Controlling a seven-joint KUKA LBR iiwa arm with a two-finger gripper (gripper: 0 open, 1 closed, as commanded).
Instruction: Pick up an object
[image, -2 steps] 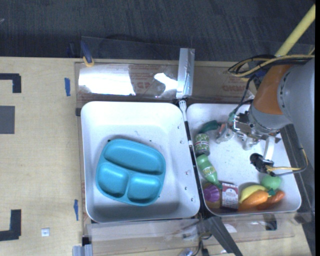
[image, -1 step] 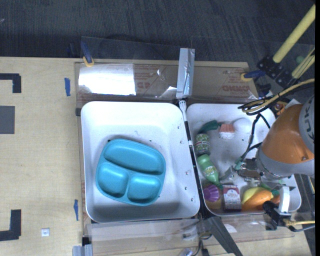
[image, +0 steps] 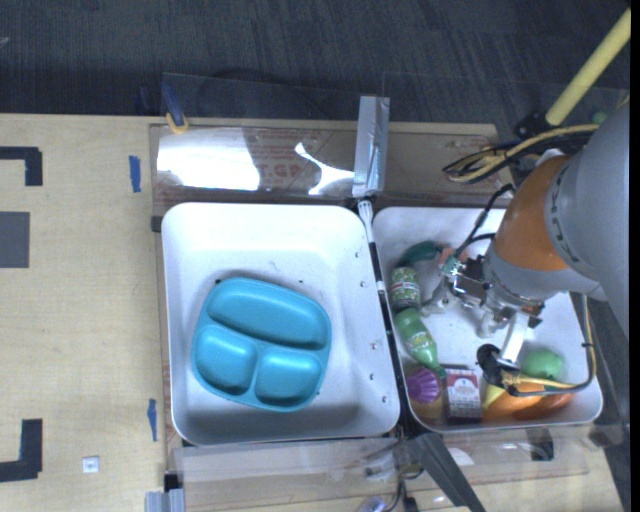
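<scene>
**Desk:** While the grey arm (image: 590, 190) reaches in from the right, where does its gripper (image: 487, 312) stand over the right-hand bin (image: 590, 395)?

**Photographer:** Low over the bin's middle, above bare white floor. Its metal parts blur together from this height, so whether the tips are apart or together I cannot tell. Nothing can be seen between them.

**Desk:** And the nearest thing to pick up?

**Photographer:** By my reading, the green bottle (image: 418, 338), lying on its side just to the gripper's left, toward the wall shared with the left-hand bin (image: 180, 330). Its long axis runs roughly from the bin's far side to its near side, tilted a little, cap end away from the camera. A closing across the short width would suit it better than one along its length.

**Desk:** Other candidates?

**Photographer:** A small can (image: 405, 287) lies just beyond the bottle. A purple item (image: 424, 384), a small dark red box (image: 461, 392), an orange piece (image: 520, 400) and a green apple (image: 543, 364) crowd the near edge, touching or nearly so. The blue divided tray (image: 262, 342) sits alone in the left-hand bin, well apart from the arm.
</scene>
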